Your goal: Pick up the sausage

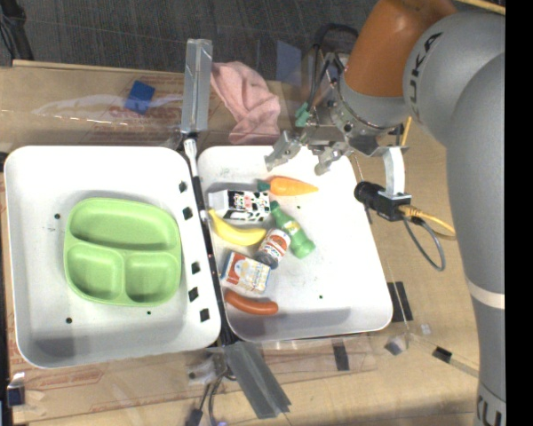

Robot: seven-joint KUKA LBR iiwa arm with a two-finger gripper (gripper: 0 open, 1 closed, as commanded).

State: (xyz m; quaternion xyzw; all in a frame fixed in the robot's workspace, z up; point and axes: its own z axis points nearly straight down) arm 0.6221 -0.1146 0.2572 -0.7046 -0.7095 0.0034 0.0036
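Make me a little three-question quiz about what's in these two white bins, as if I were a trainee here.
1. True or false: the sausage lies in the same bin as the green tray.
2. Which item lies closest to the gripper? A. banana B. carrot C. sausage
3. Fill in: the sausage lies near the ____ edge of the right bin, the one closest to the camera.

Key
1. False; the tray sits in the left bin, the sausage in the right one.
2. B; the gripper hovers open just above the carrot, far from the sausage.
3. Front.
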